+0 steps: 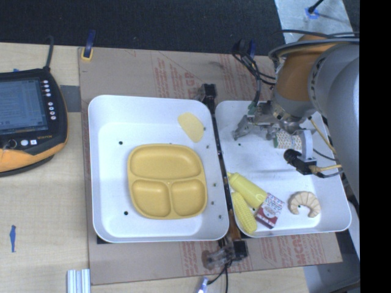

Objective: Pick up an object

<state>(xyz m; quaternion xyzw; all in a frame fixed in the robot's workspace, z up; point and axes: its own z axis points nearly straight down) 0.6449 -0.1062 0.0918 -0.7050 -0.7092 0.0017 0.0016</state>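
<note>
Right bin [333, 224], front: corn cob [243, 212], second corn cob [247, 188], small red packet [269, 210], croissant [305, 203]. Left bin [101, 163]: yellow divided plate [166, 180]; behind it, yellow chip [191, 127]. Right bin, rear: claw [256, 124], its opening impossible to judge. Tabletop [36, 212], far left: tablet [27, 118].

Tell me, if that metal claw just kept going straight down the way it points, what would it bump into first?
Probably the bare white floor of the right-hand shallow white bin. The claw hangs over its upper part, apart from the yellow corn cobs and the croissant lower down. Its height is hard to judge from above.
</note>
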